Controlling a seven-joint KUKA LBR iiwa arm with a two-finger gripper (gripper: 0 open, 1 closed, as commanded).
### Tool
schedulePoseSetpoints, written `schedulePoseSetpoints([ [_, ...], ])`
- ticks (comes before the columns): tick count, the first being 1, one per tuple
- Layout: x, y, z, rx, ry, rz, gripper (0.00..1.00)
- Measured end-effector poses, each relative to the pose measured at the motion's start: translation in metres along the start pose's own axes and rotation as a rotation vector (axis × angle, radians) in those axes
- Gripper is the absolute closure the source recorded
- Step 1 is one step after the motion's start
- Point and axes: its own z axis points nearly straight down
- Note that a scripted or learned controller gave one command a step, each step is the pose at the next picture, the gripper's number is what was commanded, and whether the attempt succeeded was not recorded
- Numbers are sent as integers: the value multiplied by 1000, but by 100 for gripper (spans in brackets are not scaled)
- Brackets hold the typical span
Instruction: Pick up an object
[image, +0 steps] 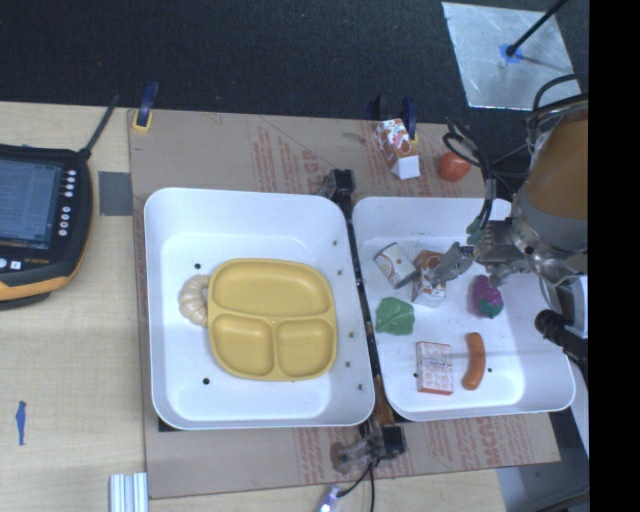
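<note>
The right white bin (520, 395) holds several small things: a grey-white carton (393, 262), a brown and white carton (431, 277), a green leafy piece (395, 315), purple grapes (487, 297), a red and white box (434, 367) and an orange sausage (474, 360). My gripper (462, 258) reaches in from the right and hangs over the upper middle of this bin. It sits just right of the brown and white carton and up-left of the grapes. Nothing shows as held in it.
The left bin (175, 380) holds a yellow divided plate (270, 318) with a beige bun (192, 298) at its left side. Behind the right bin stand a small carton (397, 146) and a red tomato (454, 167). A control tablet (35, 222) lies at far left.
</note>
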Motion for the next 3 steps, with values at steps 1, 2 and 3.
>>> schedulePoseSetpoints([
  [1,-68,-56,19,0,-1,1,0],
  [2,-72,-61,133,-5,-1,-1,0],
  [3,-73,-62,124,-1,-1,-5,100],
])
